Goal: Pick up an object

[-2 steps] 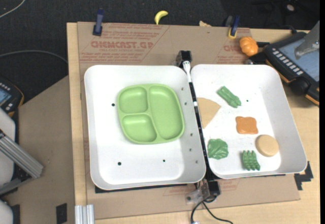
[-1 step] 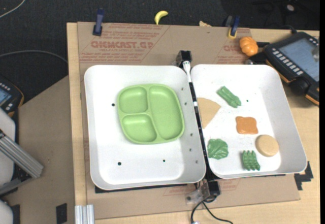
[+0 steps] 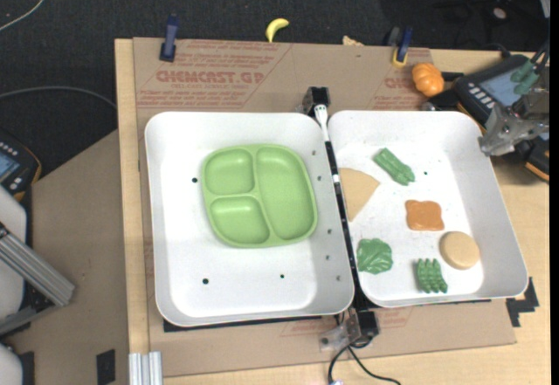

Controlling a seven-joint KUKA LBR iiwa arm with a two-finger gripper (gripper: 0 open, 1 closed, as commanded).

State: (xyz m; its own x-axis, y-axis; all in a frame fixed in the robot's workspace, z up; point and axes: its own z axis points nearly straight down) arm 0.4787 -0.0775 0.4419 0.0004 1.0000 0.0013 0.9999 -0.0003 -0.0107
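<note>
The gripper, finger state indeterminable, sits at the right bin far-right rim, clear of the toy foods awaiting selection.

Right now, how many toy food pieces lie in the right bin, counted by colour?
Green: 3, upper piece, leafy piece, ridged piece
Tan or beige: 2, wedge, round piece
Orange: 1, square piece
Total: 6

— Where is the gripper seen?
— At the camera view's right edge, held high, its grey metal body angled down and leftward.
— And the fingers?
— Their spacing cannot be made out.
</note>
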